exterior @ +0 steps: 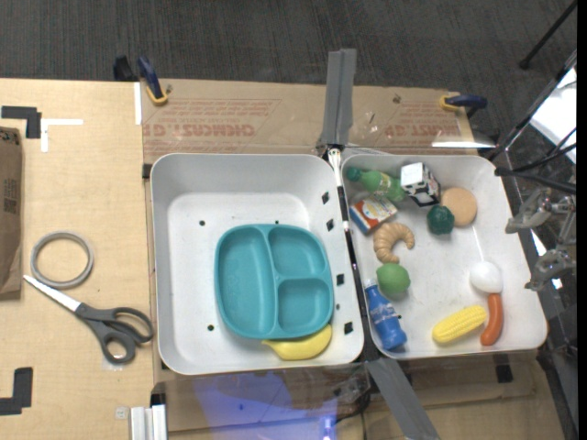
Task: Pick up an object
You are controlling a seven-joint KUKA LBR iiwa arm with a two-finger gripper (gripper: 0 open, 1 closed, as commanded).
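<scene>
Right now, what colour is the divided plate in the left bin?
Teal, seen in the camera view: the divided plastic plate has three compartments.

The teal divided plate (273, 280) is lying over most of a yellow banana (303, 345), leaving just its lower curve peeking out. The print on the small carton (373, 212) is reading too small to make out. At the left edge, a brown paper bag (9, 211) is being cut off.
</scene>
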